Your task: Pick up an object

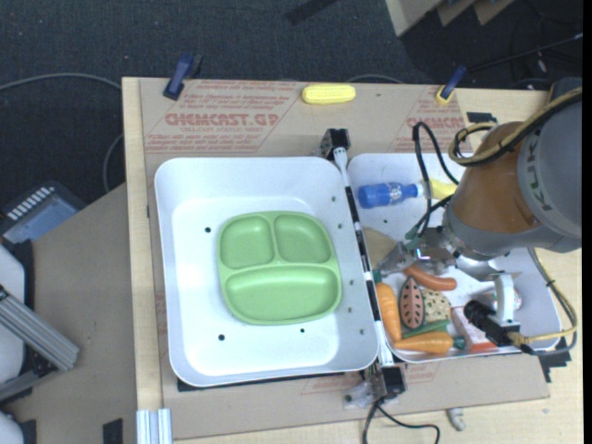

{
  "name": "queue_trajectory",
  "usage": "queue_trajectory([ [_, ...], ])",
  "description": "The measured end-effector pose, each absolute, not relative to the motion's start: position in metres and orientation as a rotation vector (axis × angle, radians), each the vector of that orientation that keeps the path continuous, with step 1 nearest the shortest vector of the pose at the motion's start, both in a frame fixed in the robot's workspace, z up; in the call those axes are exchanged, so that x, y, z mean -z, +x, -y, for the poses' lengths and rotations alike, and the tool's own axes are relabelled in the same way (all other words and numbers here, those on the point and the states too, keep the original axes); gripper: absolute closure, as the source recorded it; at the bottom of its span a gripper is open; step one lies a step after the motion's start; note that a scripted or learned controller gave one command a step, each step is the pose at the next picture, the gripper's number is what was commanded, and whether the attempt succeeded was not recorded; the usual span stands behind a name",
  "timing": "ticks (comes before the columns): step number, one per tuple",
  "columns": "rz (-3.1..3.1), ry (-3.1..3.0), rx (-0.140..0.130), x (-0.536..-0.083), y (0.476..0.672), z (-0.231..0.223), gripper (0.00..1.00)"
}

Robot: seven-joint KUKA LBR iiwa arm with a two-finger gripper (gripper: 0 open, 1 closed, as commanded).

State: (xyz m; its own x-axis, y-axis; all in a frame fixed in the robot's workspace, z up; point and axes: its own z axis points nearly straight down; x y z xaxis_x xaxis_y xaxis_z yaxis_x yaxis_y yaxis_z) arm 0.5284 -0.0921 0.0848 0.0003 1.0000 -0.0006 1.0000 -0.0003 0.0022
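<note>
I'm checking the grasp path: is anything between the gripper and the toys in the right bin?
Nothing visible blocks it. The gripper hangs just above the hot dog, with the carrot alongside in the right bin.

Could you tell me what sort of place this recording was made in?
Probably a robotics lab: a robot arm reaches over two white bins on a clamped board, with toy food such as a carrot, loose cables, and dark carpet.
</note>
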Motion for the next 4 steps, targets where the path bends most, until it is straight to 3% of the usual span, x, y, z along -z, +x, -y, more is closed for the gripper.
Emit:
queue_trajectory([
  [1, -2.218, 2.221, 0.000, -0.120, 0.535, 0.151, 0.00],
  [2, -2.221, 2.220, 0.000, -0.091, 0.626, 0.188, 0.00],
  [3, -2.231, 2.229, 0.023, -0.082, 0.662, 0.165, 0.00],
  [4, -2.224, 2.222, 0.000, -0.085, 0.606, 0.212, 0.00],
])
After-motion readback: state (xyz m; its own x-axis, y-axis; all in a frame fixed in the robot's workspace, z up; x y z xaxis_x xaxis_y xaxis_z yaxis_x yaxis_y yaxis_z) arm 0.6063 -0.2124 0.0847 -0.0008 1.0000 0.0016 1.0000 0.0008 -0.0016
